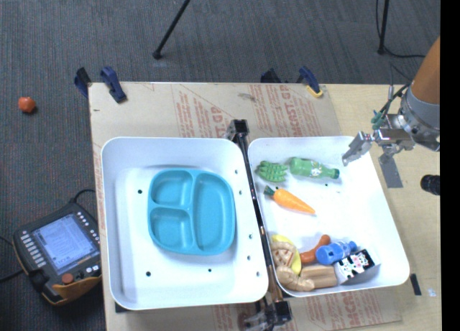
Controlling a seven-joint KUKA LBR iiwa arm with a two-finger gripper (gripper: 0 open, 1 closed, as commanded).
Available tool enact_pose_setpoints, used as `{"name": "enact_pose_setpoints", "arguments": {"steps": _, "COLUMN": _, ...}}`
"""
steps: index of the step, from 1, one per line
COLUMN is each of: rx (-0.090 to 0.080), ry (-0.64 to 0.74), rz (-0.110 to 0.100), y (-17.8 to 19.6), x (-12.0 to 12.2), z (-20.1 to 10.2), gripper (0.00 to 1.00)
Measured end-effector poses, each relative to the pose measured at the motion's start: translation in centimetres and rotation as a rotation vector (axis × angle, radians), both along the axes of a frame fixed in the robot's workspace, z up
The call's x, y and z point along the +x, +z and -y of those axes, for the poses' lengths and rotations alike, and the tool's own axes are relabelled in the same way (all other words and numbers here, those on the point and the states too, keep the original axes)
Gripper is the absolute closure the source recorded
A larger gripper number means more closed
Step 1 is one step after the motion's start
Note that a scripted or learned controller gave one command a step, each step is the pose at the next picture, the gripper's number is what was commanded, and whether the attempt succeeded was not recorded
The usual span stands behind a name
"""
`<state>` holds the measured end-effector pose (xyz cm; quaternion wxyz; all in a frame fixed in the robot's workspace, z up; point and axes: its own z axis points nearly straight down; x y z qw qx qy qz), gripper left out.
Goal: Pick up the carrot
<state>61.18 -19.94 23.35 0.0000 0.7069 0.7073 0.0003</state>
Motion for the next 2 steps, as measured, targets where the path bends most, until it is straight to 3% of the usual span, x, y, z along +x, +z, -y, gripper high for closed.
{"name": "enact_pose_setpoints", "arguments": {"steps": 1, "rx": 0.002, "ry": -0.048, "rz": -0.005, "y": -10.3, "x": -3.1, "z": -5.4, "gripper": 0.00}}
{"name": "enact_pose_setpoints", "arguments": {"steps": 2, "rx": 0.002, "ry": 0.018, "rz": -0.004, "y": -14.7, "x": -2.4, "z": -10.9, "gripper": 0.00}}
